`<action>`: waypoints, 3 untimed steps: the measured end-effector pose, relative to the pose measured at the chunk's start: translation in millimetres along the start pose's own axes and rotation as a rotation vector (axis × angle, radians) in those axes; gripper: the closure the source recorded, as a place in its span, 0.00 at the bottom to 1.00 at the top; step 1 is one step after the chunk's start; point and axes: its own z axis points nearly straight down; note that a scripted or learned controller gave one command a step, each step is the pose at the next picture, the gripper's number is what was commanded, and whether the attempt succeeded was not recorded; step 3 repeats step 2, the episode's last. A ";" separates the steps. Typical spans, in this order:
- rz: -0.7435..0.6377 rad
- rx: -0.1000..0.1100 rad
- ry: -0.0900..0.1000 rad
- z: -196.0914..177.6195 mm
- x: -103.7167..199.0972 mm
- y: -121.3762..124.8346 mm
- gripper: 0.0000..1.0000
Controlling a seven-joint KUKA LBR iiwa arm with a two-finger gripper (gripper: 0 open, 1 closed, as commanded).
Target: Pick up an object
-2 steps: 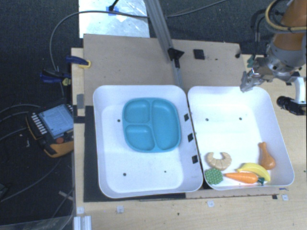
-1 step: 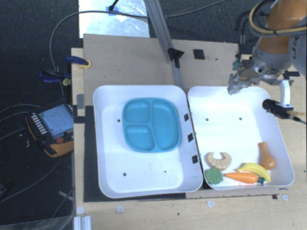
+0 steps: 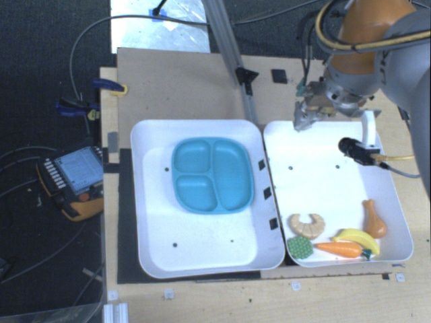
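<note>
Carrot lies at the near edge of the right bin, just beside the banana, with the green toy and croissant close by; my gripper hangs over that bin's far left corner, well apart from them; I cannot tell how wide it is, and I see nothing in it; the toys crowd the wall, so I think a grab could hit the wall or push a neighbour; the blue plate sits in the left bin, out of the way.

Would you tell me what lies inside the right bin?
A croissant, green vegetable, carrot, banana and brown drumstick toward its near wall; the end effector covers part of its far edge.
</note>
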 end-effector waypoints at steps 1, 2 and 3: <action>0.001 0.001 0.000 10.6 53.6 -6.3 1.00; 0.001 0.001 0.000 18.5 107.5 -13.7 1.00; 0.001 0.001 0.000 18.5 107.5 -13.7 1.00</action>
